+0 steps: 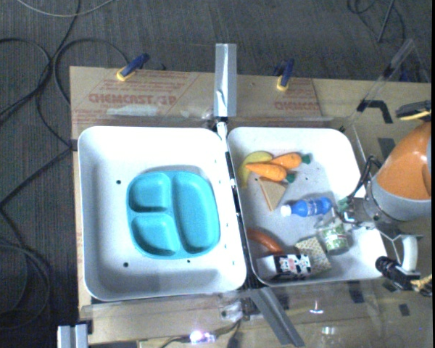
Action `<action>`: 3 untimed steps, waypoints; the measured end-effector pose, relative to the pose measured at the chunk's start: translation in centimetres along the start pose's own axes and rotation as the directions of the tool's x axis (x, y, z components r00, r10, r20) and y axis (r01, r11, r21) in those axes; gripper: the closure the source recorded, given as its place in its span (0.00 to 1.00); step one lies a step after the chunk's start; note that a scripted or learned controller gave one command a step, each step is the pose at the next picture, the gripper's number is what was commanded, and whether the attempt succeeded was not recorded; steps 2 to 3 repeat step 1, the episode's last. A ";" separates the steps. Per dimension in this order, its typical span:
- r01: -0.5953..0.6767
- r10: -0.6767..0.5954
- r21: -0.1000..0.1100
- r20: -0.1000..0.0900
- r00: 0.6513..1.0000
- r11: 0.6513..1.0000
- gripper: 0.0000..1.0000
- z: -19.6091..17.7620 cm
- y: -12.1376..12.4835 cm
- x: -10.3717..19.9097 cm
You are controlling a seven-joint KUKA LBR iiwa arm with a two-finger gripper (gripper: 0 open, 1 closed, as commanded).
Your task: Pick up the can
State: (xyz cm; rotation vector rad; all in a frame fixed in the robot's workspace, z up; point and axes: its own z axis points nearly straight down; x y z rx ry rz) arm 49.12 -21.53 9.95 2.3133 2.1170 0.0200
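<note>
The can [295, 264] lies on its side near the front wall of the right bin [322, 138]; it is dark with a red and white label. My gripper [346, 213] hangs over the right side of that bin, above and to the right of the can and apart from it. Its dark tip sits between the cap end of a blue and white bottle [307, 208] and a greenish clear object [334, 239]. The arm's orange band [409, 167] and grey wrist cover the bin's right rim.
The right bin also holds two carrots [275, 167], a yellow piece [257, 157], a tan wedge [273, 192], a reddish sausage [264, 240] and a patterned packet [313, 247]. A blue divided tray [175, 212] sits in the left bin [101, 194].
</note>
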 end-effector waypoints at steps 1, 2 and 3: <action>-0.110 0.110 0.015 0.008 0.994 0.994 1.00 -10.3 -1.2 7.2; -0.110 0.110 0.015 0.008 0.994 0.994 1.00 -10.3 -1.2 7.2; -0.110 0.110 0.015 0.008 0.994 0.994 1.00 -10.3 -1.2 7.2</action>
